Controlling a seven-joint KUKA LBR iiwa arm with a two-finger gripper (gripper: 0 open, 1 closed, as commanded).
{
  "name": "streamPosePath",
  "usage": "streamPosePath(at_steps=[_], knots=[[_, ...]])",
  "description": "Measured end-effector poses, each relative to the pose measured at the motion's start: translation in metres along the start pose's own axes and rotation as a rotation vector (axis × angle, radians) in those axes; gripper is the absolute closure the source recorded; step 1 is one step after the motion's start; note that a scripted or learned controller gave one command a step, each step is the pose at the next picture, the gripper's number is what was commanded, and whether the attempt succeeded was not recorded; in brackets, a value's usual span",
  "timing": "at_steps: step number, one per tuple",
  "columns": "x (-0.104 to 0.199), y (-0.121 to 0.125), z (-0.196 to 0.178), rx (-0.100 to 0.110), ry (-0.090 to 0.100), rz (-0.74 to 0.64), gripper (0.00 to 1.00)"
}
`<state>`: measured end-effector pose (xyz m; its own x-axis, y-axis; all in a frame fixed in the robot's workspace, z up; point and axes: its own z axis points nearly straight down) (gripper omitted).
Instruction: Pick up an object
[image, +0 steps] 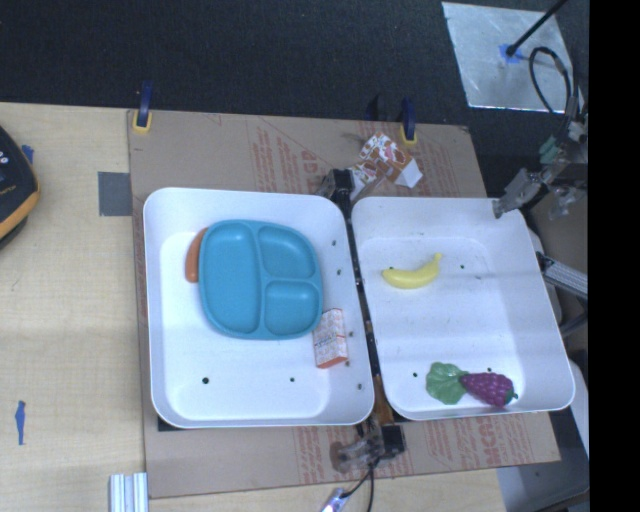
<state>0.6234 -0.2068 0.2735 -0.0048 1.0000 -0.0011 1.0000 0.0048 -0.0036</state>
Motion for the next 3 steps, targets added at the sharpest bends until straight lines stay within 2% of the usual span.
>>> streamPosePath(at_steps=[1,2,3], knots=[[-0.004,0.0,0.119,0.002,0.0,-0.001,0.0],[-0.004,-0.023,0.182,0.0,0.0,-0.001,0.0],[-0.005,0.034,0.09,-0.004,0.0,0.0,0.0]])
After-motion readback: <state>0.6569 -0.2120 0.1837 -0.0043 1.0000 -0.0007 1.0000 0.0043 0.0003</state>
